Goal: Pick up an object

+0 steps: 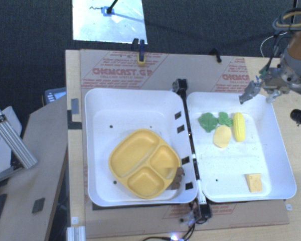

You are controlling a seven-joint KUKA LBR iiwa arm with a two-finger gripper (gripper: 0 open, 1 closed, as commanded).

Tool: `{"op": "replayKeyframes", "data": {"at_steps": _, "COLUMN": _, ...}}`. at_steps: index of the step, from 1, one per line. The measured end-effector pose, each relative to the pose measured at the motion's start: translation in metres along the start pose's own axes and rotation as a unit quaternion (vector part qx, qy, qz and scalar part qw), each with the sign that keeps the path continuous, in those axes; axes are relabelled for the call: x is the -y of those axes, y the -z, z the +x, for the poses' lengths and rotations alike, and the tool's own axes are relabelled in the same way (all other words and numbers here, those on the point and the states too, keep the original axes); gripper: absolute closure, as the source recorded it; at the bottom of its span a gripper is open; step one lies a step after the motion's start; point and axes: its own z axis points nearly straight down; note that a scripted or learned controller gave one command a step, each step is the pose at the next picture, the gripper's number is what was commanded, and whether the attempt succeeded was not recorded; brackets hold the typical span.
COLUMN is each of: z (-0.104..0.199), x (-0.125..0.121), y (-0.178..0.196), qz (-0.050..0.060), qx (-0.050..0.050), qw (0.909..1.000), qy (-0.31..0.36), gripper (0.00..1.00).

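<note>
Your claw (260,91) hangs over the far rim of the right shallow white bin (276,149), its two fingers spread apart and gripping nothing. Just below it in that bin, your yellow plastic corn cob (239,126) lies flat, long axis running near to far. Touching its left side sits a pale yellow rounded lump (221,136), and beyond that two green leafy pieces (214,120). A small orange-yellow cheese-like block (254,182) sits alone, well apart, near the front. In the left white bin (103,114), a yellow three-compartment plate (143,163) rests, a small brown object (178,176) at its right edge.
</note>
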Motion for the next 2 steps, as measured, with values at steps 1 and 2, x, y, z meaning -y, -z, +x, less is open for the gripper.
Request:
{"op": "replayKeyframes", "data": {"at_steps": 1, "z": -0.025, "x": 0.000, "y": -0.122, "qz": 0.005, "qx": -0.001, "qw": 1.0000, "qy": -0.002, "gripper": 0.00}}
{"op": "replayKeyframes", "data": {"at_steps": 2, "z": -0.026, "x": -0.037, "y": -0.158, "qz": -0.001, "qx": 0.000, "qw": 1.0000, "qy": 0.002, "gripper": 0.00}}
